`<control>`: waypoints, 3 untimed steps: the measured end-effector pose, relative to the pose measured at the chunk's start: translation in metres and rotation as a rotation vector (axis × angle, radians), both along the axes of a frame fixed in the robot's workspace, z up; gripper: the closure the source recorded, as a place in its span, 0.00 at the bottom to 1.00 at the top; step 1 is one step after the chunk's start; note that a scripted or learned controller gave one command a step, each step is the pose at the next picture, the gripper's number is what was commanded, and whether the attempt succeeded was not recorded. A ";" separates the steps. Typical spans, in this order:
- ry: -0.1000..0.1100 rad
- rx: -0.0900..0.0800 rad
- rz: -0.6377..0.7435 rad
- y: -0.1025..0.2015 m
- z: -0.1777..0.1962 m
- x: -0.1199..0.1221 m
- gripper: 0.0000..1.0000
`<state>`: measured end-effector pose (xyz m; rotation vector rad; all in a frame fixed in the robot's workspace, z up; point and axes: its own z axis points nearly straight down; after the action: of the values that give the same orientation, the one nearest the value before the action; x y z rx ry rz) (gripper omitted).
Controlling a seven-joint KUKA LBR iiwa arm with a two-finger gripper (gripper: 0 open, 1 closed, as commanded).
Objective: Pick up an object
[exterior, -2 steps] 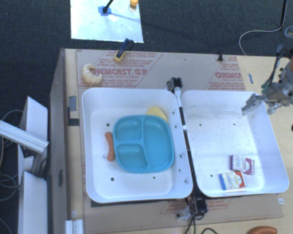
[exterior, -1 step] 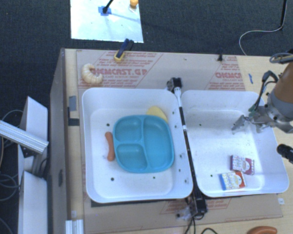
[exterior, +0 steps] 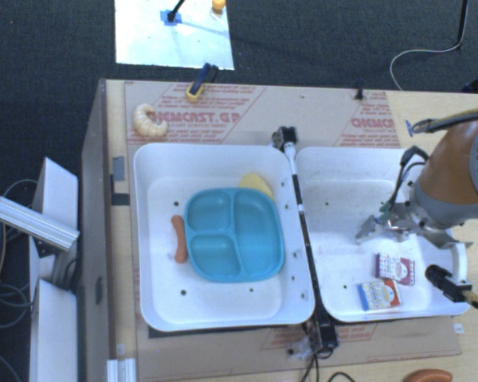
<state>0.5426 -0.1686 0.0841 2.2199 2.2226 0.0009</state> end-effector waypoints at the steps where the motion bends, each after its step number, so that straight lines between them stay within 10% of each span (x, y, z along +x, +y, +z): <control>1: -0.003 -0.001 0.001 -0.001 0.011 0.001 1.00; 2: -0.003 -0.001 0.001 -0.001 0.011 0.001 0.00; 3: -0.006 -0.002 0.001 -0.001 0.021 0.002 1.00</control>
<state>0.5445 -0.1692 0.1055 2.2143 2.2203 0.0062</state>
